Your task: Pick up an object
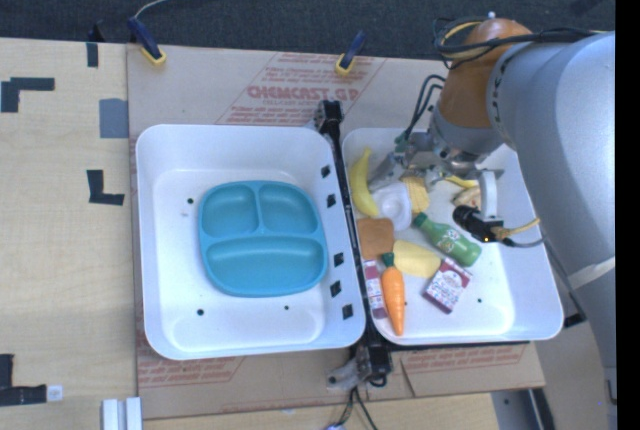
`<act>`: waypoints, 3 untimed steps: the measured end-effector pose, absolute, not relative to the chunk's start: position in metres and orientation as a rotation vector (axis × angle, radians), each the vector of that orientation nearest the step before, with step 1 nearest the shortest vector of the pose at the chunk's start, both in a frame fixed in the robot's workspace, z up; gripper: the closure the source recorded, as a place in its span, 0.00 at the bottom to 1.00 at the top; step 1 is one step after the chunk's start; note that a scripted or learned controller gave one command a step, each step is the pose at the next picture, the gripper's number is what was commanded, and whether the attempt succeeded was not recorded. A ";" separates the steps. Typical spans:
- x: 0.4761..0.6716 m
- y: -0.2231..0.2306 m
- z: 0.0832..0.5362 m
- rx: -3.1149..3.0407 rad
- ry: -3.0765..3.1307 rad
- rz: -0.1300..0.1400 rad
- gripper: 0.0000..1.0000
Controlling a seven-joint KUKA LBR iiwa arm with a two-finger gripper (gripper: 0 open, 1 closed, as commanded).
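So the stuff to grab is all piled in the right-hand white plastic bin [520, 308], right of centre in the frame. There's a yellow plastic banana [361, 184] lying along the bin's left wall, a green plastic bottle [448, 238] tilted across the middle, a pale yellow lemon-shaped piece [417, 258] just below it, an orange toy carrot [393, 299] pointing toward the lower edge, and a small dark red carton [447, 286] beside that.

The gripper [425, 163] sits low over the upper part of that pile, right by the banana's top end. Can't tell whether it's clamped or loose, it's too cluttered there.

The grey arm comes in from the right, its orange band [470, 78] at upper right.

The left white bin [160, 218] holds a light blue divided plate [263, 238]. Both bins sit on cardboard on the table [50, 268].
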State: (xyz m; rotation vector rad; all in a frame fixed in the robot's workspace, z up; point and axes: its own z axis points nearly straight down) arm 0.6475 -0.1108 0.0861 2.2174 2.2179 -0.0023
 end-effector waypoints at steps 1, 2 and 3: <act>0.648 -0.110 0.096 2.216 2.219 -0.001 1.00; 0.596 -0.090 0.184 2.220 2.223 0.000 1.00; 0.553 -0.019 0.184 2.220 2.225 -0.001 1.00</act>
